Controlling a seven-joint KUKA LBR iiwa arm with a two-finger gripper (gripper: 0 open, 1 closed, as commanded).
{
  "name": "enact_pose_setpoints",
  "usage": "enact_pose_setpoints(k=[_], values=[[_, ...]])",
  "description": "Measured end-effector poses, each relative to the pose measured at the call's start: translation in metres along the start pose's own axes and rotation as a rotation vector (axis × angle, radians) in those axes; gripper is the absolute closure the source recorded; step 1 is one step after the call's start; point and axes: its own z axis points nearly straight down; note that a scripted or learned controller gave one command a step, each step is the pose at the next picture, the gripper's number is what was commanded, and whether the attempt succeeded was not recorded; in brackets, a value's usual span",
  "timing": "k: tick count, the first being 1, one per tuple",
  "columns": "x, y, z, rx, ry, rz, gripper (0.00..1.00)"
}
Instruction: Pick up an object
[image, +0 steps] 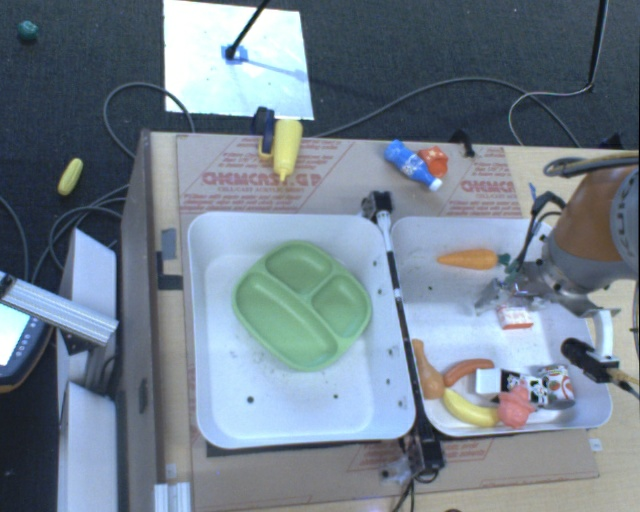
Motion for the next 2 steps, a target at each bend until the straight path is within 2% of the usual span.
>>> enact_pose_setpoints(k=[1,2], values=[[-0.0009,0.0024,-0.0125,-0.008,-0.002,-0.001,1.0],[-0.0009,0.0022,-0.0124,-0.007,-0.002,-0.001,0.0]])
